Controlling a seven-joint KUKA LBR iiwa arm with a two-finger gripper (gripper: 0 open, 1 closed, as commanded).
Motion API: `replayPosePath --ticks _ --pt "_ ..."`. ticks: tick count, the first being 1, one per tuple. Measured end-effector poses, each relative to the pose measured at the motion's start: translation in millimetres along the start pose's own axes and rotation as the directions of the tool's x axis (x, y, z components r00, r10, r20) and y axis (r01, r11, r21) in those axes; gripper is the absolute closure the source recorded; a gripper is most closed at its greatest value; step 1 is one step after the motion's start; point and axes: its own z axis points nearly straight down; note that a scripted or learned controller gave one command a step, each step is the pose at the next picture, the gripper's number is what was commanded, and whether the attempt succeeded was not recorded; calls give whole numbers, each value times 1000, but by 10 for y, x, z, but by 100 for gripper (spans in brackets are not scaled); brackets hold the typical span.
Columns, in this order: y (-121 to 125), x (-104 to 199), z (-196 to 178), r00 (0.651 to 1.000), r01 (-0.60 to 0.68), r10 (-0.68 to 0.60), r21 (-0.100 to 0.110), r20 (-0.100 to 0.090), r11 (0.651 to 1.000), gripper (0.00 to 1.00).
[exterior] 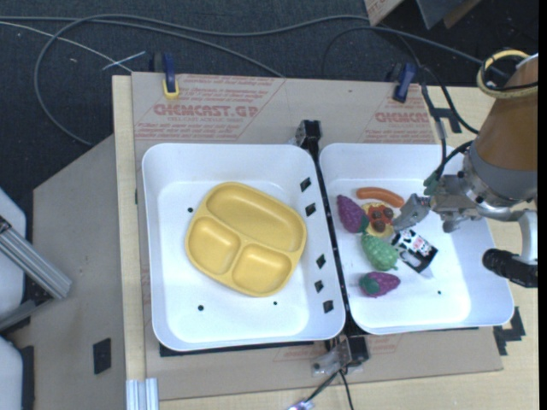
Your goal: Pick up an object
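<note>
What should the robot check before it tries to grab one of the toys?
1. Toys within reach in the right bin: ok.
2. Gripper over the toys, near the green toy: ok.
3. Fingers open or shut: cannot tell.
4. A toy already held: cannot tell.
5. Toys spaced apart for a clean grab: not ok, purple toy, orange toy and green toy crowd together.
6. Yellow tray out of the way in the left bin: ok.

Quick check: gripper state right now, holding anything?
Gripper: low in the right bin among the toy food; state cannot be told.
</note>
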Motion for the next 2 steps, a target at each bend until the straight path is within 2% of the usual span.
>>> replayPosePath --ticks 1,2 --pt "27 2 -62 1000 3 -3 -13 2 1000 0" --pt "45 6 362 1000 2 -2 -8 1 1000 0"
